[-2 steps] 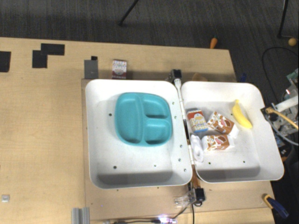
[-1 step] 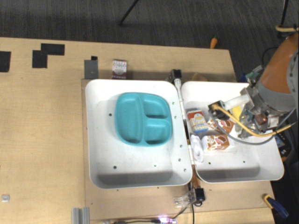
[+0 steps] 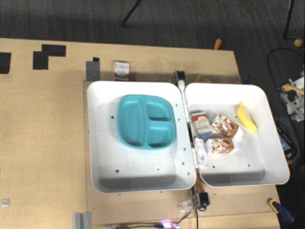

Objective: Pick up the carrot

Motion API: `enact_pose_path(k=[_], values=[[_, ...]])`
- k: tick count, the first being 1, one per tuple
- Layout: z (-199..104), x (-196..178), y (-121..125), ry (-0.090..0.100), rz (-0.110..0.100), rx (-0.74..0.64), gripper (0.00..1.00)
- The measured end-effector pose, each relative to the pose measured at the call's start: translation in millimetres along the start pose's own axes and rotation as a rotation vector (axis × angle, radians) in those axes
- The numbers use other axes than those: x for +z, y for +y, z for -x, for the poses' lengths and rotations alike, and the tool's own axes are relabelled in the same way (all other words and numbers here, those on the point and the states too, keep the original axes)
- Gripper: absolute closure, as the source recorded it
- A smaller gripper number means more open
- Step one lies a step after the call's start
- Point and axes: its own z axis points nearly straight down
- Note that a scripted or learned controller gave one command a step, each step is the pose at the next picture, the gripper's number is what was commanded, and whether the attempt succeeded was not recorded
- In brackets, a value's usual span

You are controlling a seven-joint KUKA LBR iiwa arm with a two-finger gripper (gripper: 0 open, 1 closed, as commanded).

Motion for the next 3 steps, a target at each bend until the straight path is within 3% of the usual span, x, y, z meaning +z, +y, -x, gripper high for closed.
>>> enact_pose_path(k=[1,2,3], values=[[-14,90,-73,-0.016,-0.013,0.004,1.0],[-15,20,39,-0.007,0.0,-0.09,1.0],[-7,128,-22,-0.013,-0.013,-0.348,1.0]])
